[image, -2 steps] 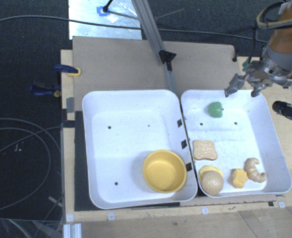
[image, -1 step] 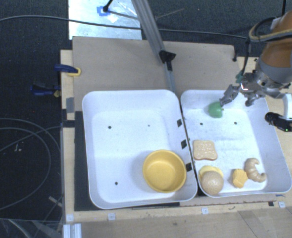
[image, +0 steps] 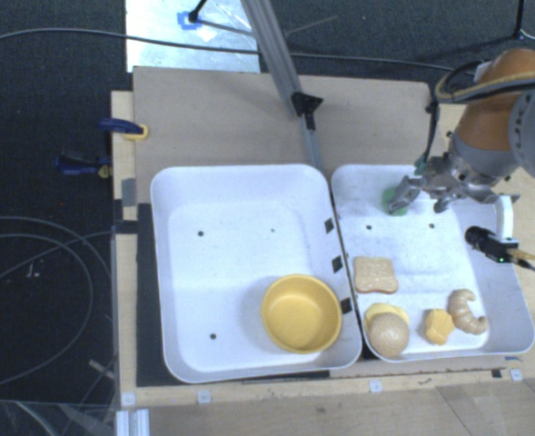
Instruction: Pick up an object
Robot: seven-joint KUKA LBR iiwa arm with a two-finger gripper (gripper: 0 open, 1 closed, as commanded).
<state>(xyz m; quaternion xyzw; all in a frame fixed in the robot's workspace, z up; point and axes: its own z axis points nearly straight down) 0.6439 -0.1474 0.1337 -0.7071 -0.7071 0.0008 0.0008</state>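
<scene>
The grey metal two-finger gripper (image: 421, 193) half hides a small green object (image: 396, 194) at its nine o'clock; its grip is unclear.

Dark carpet (image: 49, 71) is covering the floor all around the bench (image: 222, 116), with black cables (image: 31, 271) looping across it on the left side. A pale patch of floor (image: 190, 21) marked with blue tape (image: 187, 19) is showing beyond the bench's far edge, and a grey pole (image: 272, 34) is slanting over it. Blue and yellow clamps (image: 104, 148) are gripping the bench's left edge.
</scene>
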